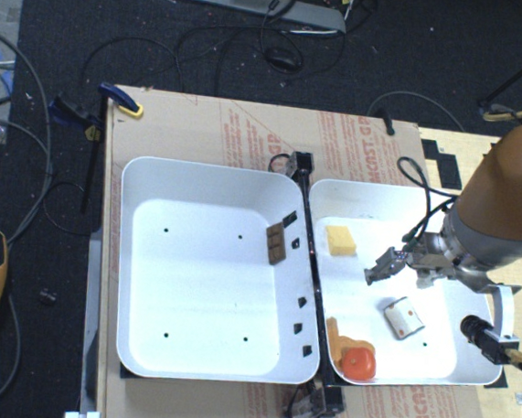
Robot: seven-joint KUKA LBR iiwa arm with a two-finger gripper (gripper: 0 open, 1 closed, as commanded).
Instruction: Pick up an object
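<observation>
A: Arm's body is cut off at the right edge of the frame. Gripper [382, 269] hangs over the middle of the right bin [372, 198]; fingers dark, can't tell if they're apart or together.

B: Objects?

A: Yellow block [341, 241] upper left of that bin, pale, squarish. Small white-grey piece [402, 317] lower right of the gripper. Red-orange item [353, 355] in the bottom-left corner, shape unclear. Brown strip [276, 244] on the left bin's [153, 184] right side.
</observation>
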